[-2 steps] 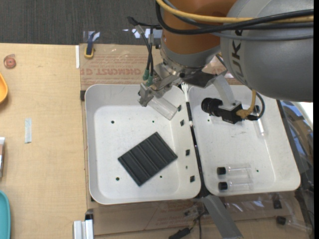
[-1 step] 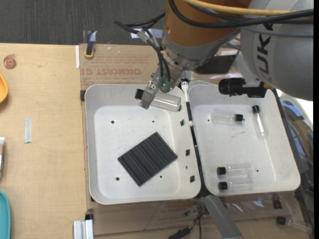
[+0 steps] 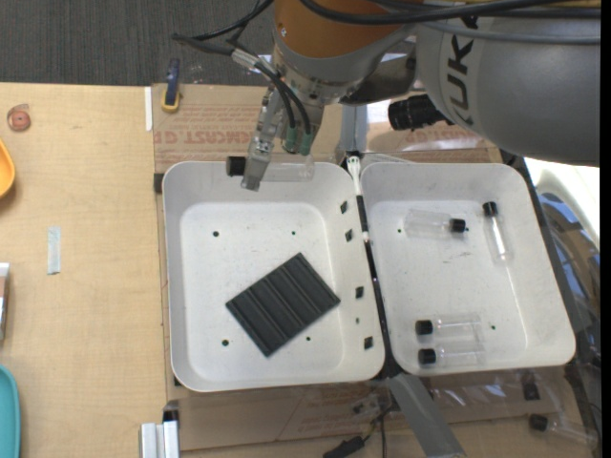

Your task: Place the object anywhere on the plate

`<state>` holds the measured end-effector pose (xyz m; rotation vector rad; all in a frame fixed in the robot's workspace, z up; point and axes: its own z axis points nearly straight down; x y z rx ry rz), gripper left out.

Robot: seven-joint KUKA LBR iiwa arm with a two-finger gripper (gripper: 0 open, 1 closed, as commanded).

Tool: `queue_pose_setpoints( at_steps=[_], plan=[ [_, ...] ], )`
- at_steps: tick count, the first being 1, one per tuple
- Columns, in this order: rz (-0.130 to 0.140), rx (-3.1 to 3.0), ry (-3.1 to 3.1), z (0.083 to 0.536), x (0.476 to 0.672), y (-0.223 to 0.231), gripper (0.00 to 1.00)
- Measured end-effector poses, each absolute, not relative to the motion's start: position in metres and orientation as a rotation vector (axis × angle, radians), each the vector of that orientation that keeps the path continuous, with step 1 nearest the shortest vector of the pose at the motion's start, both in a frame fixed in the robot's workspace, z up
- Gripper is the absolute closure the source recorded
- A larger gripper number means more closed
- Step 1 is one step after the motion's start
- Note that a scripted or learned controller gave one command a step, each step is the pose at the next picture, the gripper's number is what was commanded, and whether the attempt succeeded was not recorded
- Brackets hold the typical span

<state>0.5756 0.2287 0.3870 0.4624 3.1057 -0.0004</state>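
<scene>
We see the arm (image 3: 382, 27) reaching from the right, its gripper (image 3: 272, 156) poised over the left bin's (image 3: 191, 351) far rim, clasping a clear vial (image 3: 286, 167). The dark ribbed plate (image 3: 283, 303) lies flat in that bin.

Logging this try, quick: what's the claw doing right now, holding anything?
Claw: above the left bin's back rim; open or closed cannot be told.

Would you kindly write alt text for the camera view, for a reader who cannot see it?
The gripper hangs over the back edge of the left bin, where a dark ribbed plate lies tilted on the floor. The right bin holds several clear vials with black caps.
</scene>
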Motion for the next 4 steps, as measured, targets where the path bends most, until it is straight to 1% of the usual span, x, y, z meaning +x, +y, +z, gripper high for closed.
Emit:
queue_pose_setpoints(
  at_steps=[1, 2, 3, 4],
  plan=[
    [-0.001, 0.176, 3.137, 0.314, 0.524, 0.177, 1.0],
    [-0.001, 0.176, 3.137, 0.314, 0.524, 0.177, 0.0],
    [0.0, 0.182, 3.134, 0.323, 0.526, 0.176, 1.0],
    [0.0, -0.024, 3.141, 0.299, 0.519, 0.131, 1.0]
  ],
)
